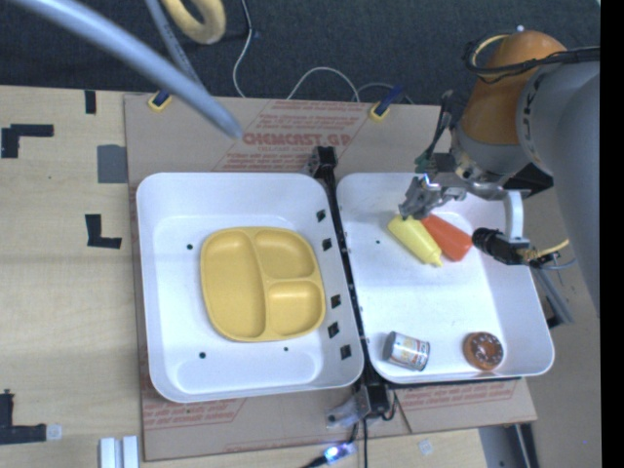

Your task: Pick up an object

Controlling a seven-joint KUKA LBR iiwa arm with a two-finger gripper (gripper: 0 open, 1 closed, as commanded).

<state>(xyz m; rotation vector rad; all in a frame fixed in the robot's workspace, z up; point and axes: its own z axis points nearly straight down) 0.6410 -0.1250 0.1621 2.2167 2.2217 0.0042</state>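
In the right bin [507,305] a yellow banana-like piece [416,241] lies next to an orange-red piece [448,236], both near the bin's far side. My gripper [421,196] hangs just above the yellow piece's far end, with its tips close to it. Nothing shows between them. A small metal can [406,350] lies on its side at the bin's near edge. Beside the can, to its right, rests a brown round donut-like thing [483,350].
The left bin [166,261] holds a yellow divided plate [261,283] in its middle. A black divider [336,261] runs between the two bins. The grey arm with its orange band [507,76] comes in from the upper right.
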